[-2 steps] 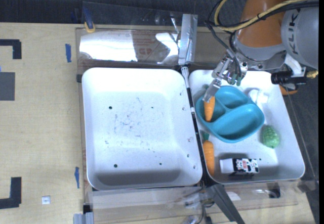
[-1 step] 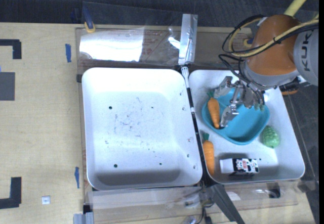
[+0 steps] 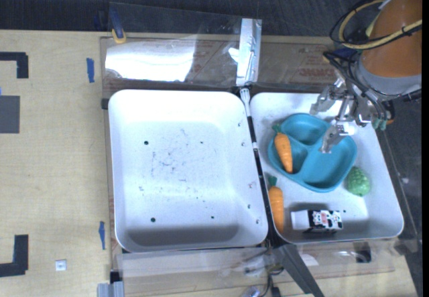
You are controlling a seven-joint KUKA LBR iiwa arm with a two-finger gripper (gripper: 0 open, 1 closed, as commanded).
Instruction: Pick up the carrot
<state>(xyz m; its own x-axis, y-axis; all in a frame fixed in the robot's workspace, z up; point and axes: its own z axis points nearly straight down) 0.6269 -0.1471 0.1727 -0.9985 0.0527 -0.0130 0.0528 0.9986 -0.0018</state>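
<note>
An orange carrot (image 3: pixel 284 153) with a green top lies across the left rim of a blue heart-shaped bowl (image 3: pixel 322 168) in the right bin (image 3: pixel 392 222). A second carrot (image 3: pixel 276 205) lies against that bin's left wall, below the bowl. My gripper (image 3: pixel 330 139) hangs over the middle of the bowl, to the right of the upper carrot and apart from it. Nothing shows in its grasp.
A green bumpy ball (image 3: pixel 358 182) sits by the bowl's right side. A black-and-white carton (image 3: pixel 319 220) lies near the right bin's front wall. The left bin (image 3: pixel 120 155) stands beside it. A clear plastic sheet (image 3: pixel 181 54) lies behind the bins.
</note>
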